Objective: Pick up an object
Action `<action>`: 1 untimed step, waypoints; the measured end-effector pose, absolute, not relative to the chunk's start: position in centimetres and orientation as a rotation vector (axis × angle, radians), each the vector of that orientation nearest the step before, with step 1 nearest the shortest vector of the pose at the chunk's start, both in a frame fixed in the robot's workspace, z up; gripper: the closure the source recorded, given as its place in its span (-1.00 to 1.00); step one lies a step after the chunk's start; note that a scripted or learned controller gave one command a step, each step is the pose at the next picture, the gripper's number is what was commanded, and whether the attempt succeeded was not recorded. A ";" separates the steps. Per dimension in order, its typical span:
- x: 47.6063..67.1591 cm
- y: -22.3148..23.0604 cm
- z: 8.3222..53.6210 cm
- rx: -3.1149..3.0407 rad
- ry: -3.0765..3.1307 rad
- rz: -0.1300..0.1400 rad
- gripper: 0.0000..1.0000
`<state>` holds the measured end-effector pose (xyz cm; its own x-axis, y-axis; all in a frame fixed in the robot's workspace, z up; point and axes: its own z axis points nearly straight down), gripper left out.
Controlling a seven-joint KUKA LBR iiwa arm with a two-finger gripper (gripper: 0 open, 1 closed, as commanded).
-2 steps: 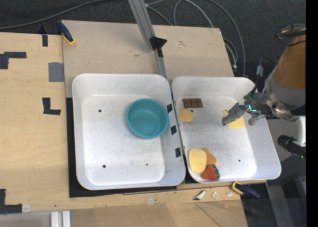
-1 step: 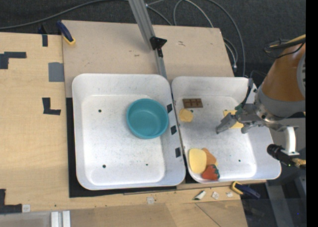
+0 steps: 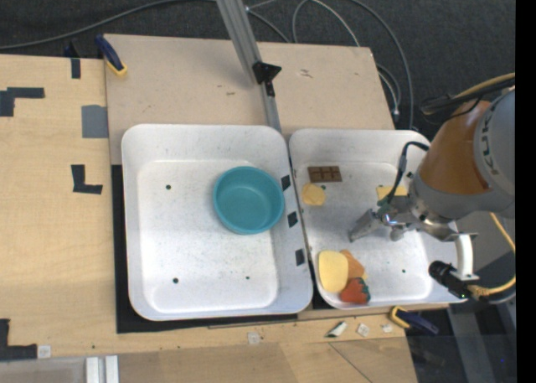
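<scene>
Leftmost, the pale wooden bench (image 3: 50, 205) carries dark tape marks, and a blue-and-yellow clamp (image 3: 110, 54) grips the far corner of a tan board (image 3: 184, 80). On that board sit two shallow white bins side by side. The left white bin (image 3: 159, 272) holds a round teal plastic bowl (image 3: 248, 199), upright, near its right wall. A grey metal pole (image 3: 239, 29) slants down from the top edge to the seam between the bins.

The right white bin (image 3: 394, 281) holds the graspable things. A flat brown rectangular block (image 3: 325, 174) lies near the far wall, and a small pale yellow round piece (image 3: 314, 195) lies just in front of it. Toward the near wall a larger yellow rounded piece (image 3: 332, 270) touches an orange piece (image 3: 356, 267), and a red strawberry-like toy (image 3: 355, 291) is pressed against both; how the three overlap is hard to make out. A small yellow bit (image 3: 386, 193) peeks out beside the arm, mostly hidden by it.

The pincer (image 3: 365, 231) hangs low over the middle of the right bin, its metal fingers spread apart and grasping nothing, well apart from the yellow and red cluster. Behind it, the grey arm with the orange band (image 3: 456, 159) reaches in from the right, cut off by the frame edge. Black cables (image 3: 335, 12) loop across the dark floor beyond the board.
</scene>
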<state>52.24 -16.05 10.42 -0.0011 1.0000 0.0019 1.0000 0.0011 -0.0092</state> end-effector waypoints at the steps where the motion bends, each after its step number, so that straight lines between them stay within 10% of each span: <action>1: 52.3 -16.0 9.0 -2.221 -2.223 0.002 -1.00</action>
